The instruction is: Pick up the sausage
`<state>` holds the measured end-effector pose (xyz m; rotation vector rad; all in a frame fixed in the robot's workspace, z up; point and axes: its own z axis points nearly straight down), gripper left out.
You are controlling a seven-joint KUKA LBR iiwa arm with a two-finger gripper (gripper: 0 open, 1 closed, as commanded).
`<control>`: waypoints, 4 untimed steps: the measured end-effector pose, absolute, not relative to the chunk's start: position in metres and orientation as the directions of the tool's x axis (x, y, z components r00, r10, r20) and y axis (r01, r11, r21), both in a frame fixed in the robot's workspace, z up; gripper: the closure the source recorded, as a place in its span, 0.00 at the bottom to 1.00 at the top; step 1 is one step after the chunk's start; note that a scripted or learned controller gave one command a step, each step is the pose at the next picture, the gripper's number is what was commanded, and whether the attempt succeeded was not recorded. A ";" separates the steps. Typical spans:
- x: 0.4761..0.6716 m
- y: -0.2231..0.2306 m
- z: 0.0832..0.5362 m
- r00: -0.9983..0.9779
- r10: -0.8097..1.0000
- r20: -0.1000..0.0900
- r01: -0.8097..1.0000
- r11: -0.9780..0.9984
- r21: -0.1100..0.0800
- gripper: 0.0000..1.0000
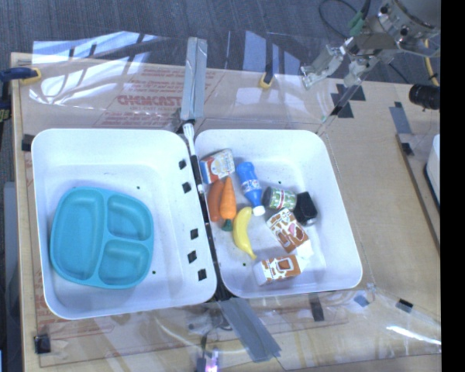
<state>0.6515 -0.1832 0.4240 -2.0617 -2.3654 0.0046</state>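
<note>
Gripper (333,68) raised above the bench beyond the right bin's (337,208) far corner, fingers spread apart, clamping nothing. Sausage (215,200) (reddish-brown, lengthwise) lying in the right bin against its left wall, touching the carrot (228,198). Banana (242,233), blue bottle (249,183) and small cartons nearby. Teal divided plate (101,237) in the left bin (46,149).

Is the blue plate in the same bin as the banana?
No, the blue plate lies in the left bin; the banana is in the right bin.
</note>
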 end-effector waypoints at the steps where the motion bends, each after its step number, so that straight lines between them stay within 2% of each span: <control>1: 0.652 -0.183 0.424 -0.138 0.990 0.001 0.990 0.138 -0.005 0.00; 4: 0.652 -0.183 0.424 -0.138 0.990 0.001 0.990 0.138 -0.005 0.00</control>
